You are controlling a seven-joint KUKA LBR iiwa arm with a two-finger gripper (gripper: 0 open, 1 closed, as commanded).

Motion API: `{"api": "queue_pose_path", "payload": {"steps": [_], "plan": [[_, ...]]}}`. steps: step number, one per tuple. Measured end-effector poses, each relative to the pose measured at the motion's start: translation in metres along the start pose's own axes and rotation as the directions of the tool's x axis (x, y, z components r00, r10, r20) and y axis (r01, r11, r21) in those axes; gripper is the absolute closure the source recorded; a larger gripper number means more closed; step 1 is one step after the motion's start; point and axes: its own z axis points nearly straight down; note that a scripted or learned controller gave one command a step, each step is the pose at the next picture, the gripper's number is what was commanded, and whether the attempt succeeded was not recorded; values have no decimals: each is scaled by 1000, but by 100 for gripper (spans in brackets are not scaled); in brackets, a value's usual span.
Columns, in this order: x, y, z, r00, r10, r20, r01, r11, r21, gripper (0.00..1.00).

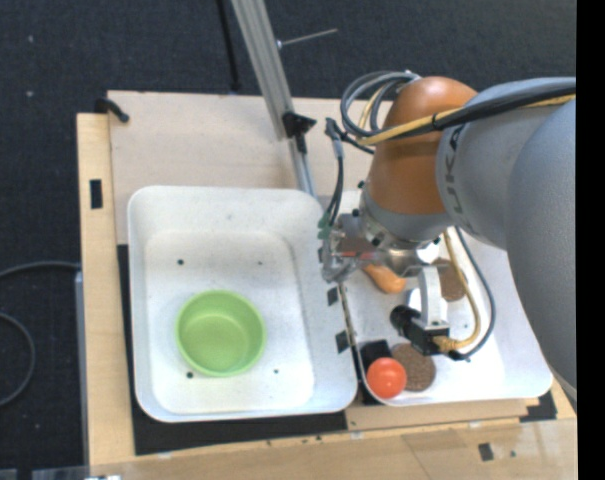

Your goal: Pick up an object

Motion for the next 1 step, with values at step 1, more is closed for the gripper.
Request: {"api": "queue_pose_path", "payload": {"steps": [1], "plan": [[47,0,1,1000,0,0,0,1000,-1,100]]}}
